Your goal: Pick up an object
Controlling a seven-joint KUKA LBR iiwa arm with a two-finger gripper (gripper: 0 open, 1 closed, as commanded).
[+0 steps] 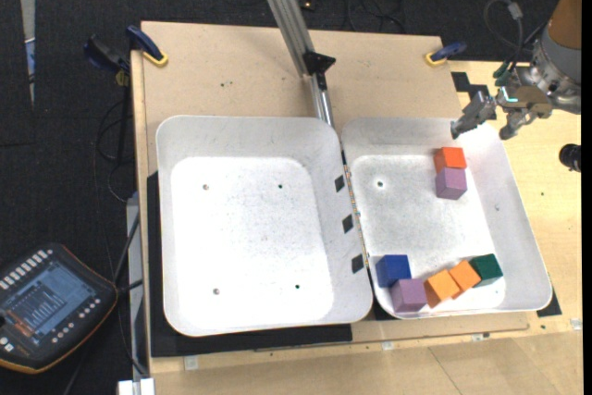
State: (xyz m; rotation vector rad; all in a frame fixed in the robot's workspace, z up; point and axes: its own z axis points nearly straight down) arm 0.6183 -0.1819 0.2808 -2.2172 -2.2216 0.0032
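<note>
a: where is the two-finger gripper (492,117)?

b: upper right of the frame, over the far right rim of the shallow white right-hand bin (518,208). its dark fingers are spread apart with nothing between them, so the jaws are open.

a: and the things it could pick?

b: all in that right bin. a small orange cube (450,158) sits in the upper right part of the bin, with a small lilac-purple cube (451,183) touching it just below. the gripper is above and a little right of that pair, apart from them.

a: the rest?

b: a row along the bin's lower edge: a blue cube (393,269), a second purple cube (409,294) just below it, then a second orange cube (443,283), then a dark green cube (486,269), the last three touching one another.

a: the other bin?

b: the shallow white left-hand bin (185,153) lies beside it on the light wooden bench (240,60). a grey handheld control pendant (46,305) lies at lower left of the frame.
</note>
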